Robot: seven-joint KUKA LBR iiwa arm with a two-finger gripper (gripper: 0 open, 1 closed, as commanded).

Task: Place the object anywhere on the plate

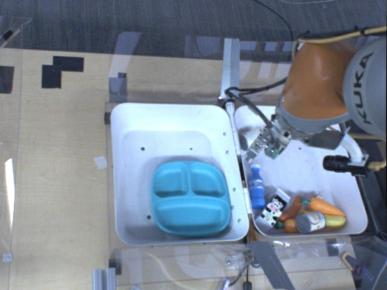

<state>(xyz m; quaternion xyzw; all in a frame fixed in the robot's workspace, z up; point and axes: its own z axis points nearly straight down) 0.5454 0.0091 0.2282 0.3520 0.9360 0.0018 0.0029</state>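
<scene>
1. Plate (190,198): a light blue tray with three compartments, lying flat in the left bin (130,162), toward that bin's near end, nothing on it
2. Objects for the task all lie in the right bin (338,186), gathered along its near edge, well apart from the plate and parted from it by the two bins' adjoining walls
3. Blue bottle (257,187) with a white cap lies lengthwise close to the right bin's left wall, cap pointing away from the near edge
4. Just beside the bottle's lower end sits a small black-and-white toy (274,209), with a green patch at its near side
5. Next along the near edge come an orange carrot (326,207), a yellow piece under it that may be a banana (336,221), a grey can (309,222) on its side, and a brownish-red piece (291,209) between the toy and the can; these are packed together and touching
6. Gripper (266,145) hangs over the right bin's left part, above and a little beyond the bottle's cap, tilted toward the bins' shared wall
7. Whether the pincer is released or clenched cannot be told from this angle; no object appears in it
8. Arm (317,83), with its broad orange band, reaches in from the right across the far end of the right bin
</scene>
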